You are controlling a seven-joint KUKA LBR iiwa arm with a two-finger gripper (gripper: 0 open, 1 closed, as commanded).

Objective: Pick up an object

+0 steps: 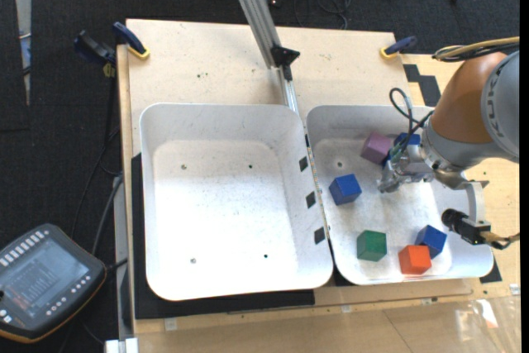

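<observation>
A: Five little blocks in the right bin. Purple block up at about 12 o'clock of that bin, just beside the gripper.

B: Nearest one to grab, probably?

A: Looks so. Gripper low in the bin, at about 5 o'clock from the purple block, very near it but not around it. Nothing seen between the jaws. Open or shut? Too small and dark to tell.

B: Heavy?

A: Likely light. Small, hard-looking, flat sides, square corners. Should not squash or break. Could slide on the smooth white floor if bumped.

B: Where to hold?

A: On two flat sides facing away from each other, near the middle. Not on the corners, or a twist and a slip out seem likely.

B: Anything in the way?

A: Bin wall close behind the purple block at 12 o'clock, so little room there. Blue block at 9 o'clock of the gripper, a bit apart. Green block, orange block and second blue block down at 6 o'clock, well apart. Left bin beside, on the same worktop.
</observation>
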